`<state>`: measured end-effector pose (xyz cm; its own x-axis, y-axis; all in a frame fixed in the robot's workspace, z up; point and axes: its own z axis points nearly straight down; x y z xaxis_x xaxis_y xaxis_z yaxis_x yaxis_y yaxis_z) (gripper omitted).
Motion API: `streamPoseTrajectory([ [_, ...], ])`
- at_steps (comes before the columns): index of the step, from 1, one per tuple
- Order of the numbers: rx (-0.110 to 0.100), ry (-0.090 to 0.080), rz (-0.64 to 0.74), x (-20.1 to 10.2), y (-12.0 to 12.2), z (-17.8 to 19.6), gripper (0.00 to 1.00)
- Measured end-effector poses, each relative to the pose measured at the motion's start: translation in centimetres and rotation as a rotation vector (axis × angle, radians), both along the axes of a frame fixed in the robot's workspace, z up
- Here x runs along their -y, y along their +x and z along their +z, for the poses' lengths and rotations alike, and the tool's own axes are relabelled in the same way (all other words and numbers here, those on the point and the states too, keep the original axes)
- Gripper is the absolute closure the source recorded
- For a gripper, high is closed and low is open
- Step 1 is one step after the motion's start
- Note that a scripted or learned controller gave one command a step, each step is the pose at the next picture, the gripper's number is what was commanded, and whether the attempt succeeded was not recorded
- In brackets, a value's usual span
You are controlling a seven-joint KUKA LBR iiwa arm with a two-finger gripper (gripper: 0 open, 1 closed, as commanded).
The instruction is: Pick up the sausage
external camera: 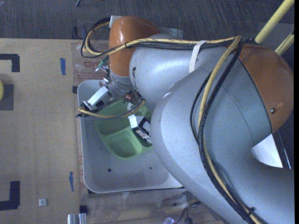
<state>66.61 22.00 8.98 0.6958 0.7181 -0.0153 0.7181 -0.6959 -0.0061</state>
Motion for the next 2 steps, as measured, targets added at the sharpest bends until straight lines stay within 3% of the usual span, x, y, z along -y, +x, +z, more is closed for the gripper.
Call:
streamPoseTrajectory([
  [1,0.016,0.006,-0.279,-0.4,-3.8,5.3,0.0],
  [2,0.02,0.011,-0.517,-0.7,-1.1,0.0,0.0],
])
